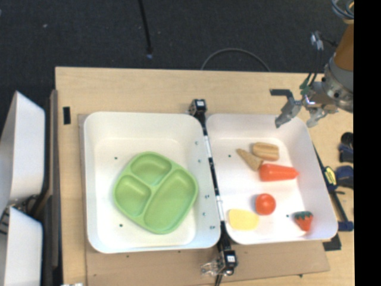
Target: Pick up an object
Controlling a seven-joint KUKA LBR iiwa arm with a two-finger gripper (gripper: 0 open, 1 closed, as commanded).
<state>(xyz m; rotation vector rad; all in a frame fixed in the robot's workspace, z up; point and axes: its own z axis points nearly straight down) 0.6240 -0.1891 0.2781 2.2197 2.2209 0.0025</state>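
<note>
Camera view: the gripper (299, 113) hangs over the right bin's (297, 234) far edge, fingers spread, holding nothing; carrot (277, 172), tomato (265, 204), lemon (243, 219), strawberry (304, 220) lie inside; a green plate (156, 192) fills the left bin (98, 159).

Bright even light, soft shadows, slightly blurry

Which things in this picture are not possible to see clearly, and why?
- Arm: in the camera view, the right edge cuts it off above the wrist.
- Claw: small and blurred, so its grip state is unclear.
- Tan wedge: the bread-like piece and the orange carrot crowd it; its identity is uncertain.
</note>
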